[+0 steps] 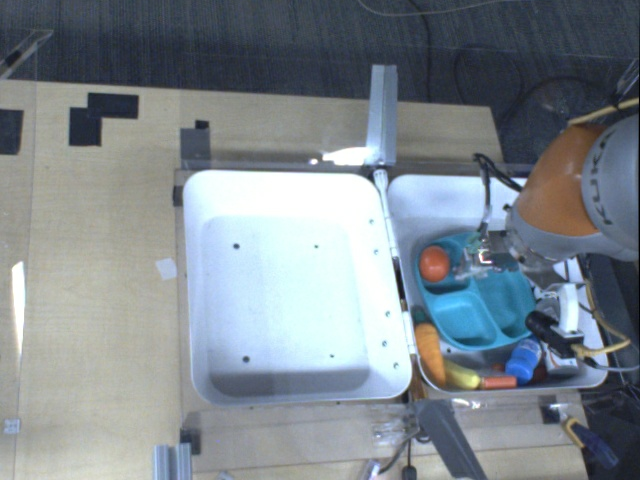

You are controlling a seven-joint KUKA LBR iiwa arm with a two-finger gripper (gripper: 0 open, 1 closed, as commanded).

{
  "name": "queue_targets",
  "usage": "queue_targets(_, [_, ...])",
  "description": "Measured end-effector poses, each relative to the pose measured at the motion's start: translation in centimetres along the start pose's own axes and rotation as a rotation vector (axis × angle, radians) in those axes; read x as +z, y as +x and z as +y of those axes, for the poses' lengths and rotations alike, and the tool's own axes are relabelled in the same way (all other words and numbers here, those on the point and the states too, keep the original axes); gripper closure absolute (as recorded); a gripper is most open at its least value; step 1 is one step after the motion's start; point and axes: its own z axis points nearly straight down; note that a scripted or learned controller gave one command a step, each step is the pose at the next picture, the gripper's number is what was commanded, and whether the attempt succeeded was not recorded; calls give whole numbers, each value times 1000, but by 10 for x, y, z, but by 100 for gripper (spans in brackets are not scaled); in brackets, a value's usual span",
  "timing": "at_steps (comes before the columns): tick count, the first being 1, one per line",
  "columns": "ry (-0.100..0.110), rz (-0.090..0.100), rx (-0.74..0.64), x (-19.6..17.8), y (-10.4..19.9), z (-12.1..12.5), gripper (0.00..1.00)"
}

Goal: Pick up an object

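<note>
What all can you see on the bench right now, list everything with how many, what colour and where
Left bin: one, white, middle of the bench.
Right bin: one, white, beside the left bin, under the arm.
Divided tray: one, teal, in the right bin.
Ball: one, orange-red, in the tray's far compartment.
Carrot-shaped item: one, orange, at the right bin's near left edge.
Banana-shaped item: one, yellow, along the right bin's near wall.
Small block: one, blue, near corner of the right bin.
Cable: one, pale, on the dark floor behind the bench.
Gripper: one, metallic, over the tray beside the ball.
</note>
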Motion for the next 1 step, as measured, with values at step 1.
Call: queue_targets(1, [29, 12, 257, -9, -17, 3, 100])
